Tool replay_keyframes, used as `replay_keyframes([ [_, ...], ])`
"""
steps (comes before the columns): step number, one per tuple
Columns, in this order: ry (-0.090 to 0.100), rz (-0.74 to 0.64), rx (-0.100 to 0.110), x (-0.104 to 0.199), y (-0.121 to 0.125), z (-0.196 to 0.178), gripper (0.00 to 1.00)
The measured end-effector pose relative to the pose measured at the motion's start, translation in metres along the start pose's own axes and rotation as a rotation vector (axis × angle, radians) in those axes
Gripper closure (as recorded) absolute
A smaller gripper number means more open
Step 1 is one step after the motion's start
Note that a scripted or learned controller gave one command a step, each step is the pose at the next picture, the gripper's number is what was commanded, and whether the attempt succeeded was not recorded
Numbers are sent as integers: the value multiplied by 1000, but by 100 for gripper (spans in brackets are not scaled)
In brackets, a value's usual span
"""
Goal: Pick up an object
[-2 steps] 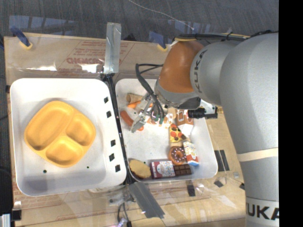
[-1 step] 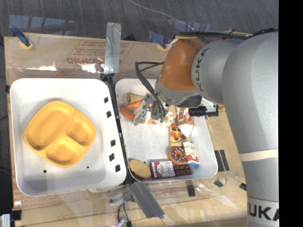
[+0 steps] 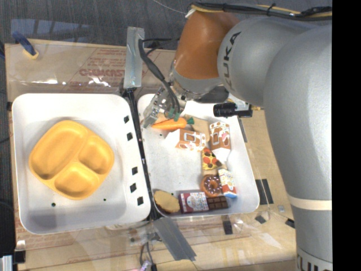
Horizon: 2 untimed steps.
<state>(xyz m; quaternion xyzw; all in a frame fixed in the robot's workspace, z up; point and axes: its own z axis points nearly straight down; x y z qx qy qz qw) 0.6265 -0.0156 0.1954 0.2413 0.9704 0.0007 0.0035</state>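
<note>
My gripper [image 3: 162, 110] hangs over the far left corner of the right bin [image 3: 169, 171], under the orange wrist band. An orange toy carrot [image 3: 167, 125] with a green top lies right at the gripper's tip, touching or nearly touching it. I cannot make out whether it is gripped. Just right of the carrot are two brown-and-white cartons [image 3: 190, 140] [image 3: 220, 135]. Further toward the near edge are a pizza slice [image 3: 209, 161], a donut [image 3: 212, 184], a small box [image 3: 228, 183], a dark wrapped bar [image 3: 202, 201] and a tan cookie [image 3: 165, 202].
The left bin [image 3: 34, 213] holds a yellow divided plate [image 3: 72, 158]. A black divider [image 3: 137, 157] with clips runs between the bins. The big grey arm [image 3: 282, 95] covers the right side and the right bin's far right corner. A bare stretch of right bin floor lies left of the toys.
</note>
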Motion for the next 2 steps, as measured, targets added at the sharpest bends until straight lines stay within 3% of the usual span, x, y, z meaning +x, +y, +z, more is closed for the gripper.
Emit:
replay_keyframes([
  [1,3,-156,3,-9,-34,-59,100],
  [2,12,-30,5,42,42,-3,100],
])
